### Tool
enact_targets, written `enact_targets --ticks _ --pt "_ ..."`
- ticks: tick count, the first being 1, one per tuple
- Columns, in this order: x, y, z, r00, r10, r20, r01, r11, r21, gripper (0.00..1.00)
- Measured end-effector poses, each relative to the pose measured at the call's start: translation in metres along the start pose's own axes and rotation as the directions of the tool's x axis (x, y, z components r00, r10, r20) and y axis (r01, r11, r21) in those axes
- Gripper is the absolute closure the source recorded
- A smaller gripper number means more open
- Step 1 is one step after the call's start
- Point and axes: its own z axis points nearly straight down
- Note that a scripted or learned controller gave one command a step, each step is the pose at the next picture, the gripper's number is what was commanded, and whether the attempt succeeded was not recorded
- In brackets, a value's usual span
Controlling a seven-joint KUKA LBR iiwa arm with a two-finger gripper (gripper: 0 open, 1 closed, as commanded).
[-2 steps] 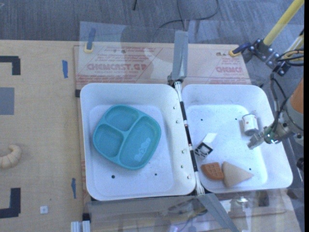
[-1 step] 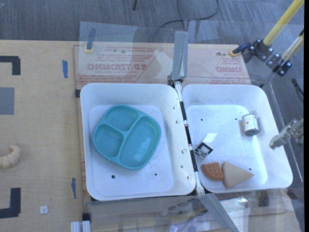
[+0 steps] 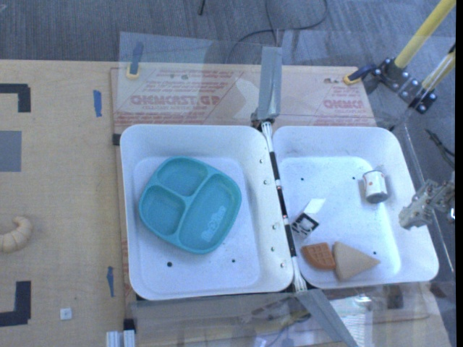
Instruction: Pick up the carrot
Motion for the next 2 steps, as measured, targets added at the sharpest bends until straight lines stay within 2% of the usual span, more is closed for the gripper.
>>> enact_targets --ticks 1,2 --pt "0.0035 0.0082 0.0021 0.946 -0.323 0.001 0.323 0.946 0.000 1.00" --pt "-0.0002 0.0000 0.0087 0.755 -0.656 0.002 0.656 0.755 0.000 1.00"
